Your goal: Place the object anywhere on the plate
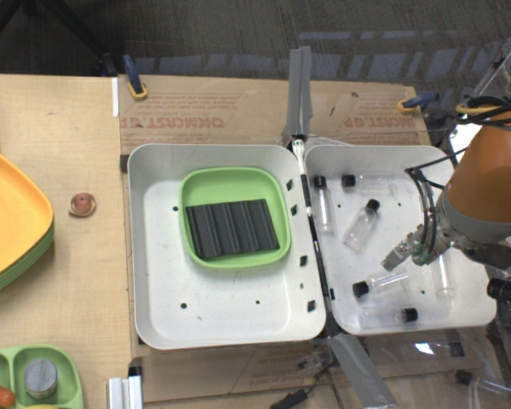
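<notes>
Gripper (398, 258) hung over the vials (358, 227) in the right bin, 3 o'clock of the green plate (232, 181); jaw state was impossible to tell.

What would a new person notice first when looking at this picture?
First the green plate in the left bin, with a dark ribbed insert lying on it. Next the arm's orange band at the right, its end effector low over the right bin, where clear vials with black caps lie scattered.

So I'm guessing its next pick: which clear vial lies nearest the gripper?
The vial lying just below-left of the gripper, black cap pointing left. The other vials lie farther up or left.
</notes>
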Robot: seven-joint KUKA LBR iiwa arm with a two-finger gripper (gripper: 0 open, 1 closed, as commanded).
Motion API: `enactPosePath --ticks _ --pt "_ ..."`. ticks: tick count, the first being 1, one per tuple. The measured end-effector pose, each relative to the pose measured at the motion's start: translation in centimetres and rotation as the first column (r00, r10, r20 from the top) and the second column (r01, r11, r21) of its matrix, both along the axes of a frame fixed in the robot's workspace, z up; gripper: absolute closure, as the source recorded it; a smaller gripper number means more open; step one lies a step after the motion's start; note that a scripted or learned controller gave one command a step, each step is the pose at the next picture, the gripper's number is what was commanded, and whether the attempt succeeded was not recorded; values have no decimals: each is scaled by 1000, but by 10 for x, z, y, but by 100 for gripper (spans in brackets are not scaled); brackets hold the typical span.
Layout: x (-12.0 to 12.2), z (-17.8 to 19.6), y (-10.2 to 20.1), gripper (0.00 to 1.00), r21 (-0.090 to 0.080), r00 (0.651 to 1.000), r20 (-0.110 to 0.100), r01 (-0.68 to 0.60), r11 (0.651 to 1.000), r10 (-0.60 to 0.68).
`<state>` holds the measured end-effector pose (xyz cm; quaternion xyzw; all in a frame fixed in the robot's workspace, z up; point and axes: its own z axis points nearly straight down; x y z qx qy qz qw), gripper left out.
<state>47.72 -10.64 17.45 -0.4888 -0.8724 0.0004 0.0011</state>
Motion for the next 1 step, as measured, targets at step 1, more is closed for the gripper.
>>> enactPosePath --ticks 1 --pt "2 82 22 100 -2 983 4 -185 983 185"
